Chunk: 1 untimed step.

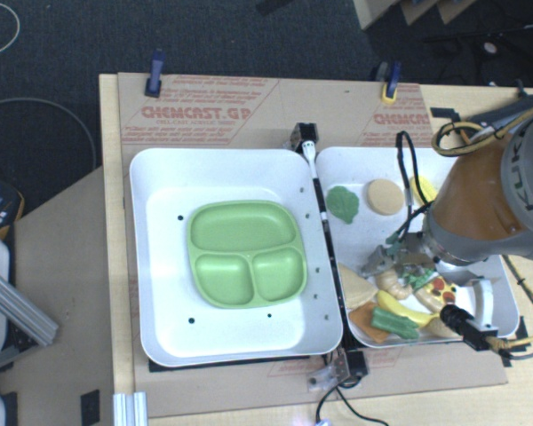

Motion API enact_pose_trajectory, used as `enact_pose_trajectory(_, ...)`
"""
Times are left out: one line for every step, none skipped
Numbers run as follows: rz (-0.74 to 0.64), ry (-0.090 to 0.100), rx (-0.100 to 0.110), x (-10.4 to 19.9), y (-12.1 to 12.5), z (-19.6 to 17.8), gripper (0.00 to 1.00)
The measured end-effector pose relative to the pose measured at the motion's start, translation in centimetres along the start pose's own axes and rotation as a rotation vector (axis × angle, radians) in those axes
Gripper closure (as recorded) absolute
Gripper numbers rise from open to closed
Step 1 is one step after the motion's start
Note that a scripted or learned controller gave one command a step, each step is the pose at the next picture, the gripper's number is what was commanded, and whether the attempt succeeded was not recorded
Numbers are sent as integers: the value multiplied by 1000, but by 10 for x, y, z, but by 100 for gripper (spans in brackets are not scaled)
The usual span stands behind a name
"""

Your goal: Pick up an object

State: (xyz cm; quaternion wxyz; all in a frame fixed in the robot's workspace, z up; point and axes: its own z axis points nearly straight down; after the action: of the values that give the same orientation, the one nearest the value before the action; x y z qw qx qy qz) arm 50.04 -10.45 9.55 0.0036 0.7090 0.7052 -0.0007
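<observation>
My gripper (389,260) is low over the middle of the right bin (360,169), just above a heap of toy food. Right under it lies a tan piece (392,282), with a yellow banana (401,309), a green piece (393,325) and an orange wedge (364,315) nearer the bin's front edge. Farther back in the same bin are a green leafy piece (342,203), a round tan biscuit (385,196) and a yellow piece (421,187) partly behind the arm. The arm's orange band (480,198) hides the bin's right side.
The left bin (160,193) holds a green divided plate (246,252). A black clip (306,137) sits where the two bins meet at the back. Cables (409,162) loop beside the arm. Blue and yellow clamps (154,76) hold the bench's back edge.
</observation>
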Motion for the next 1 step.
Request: enact_pose_trajectory(-2,3,-2,2,2,-9,100)
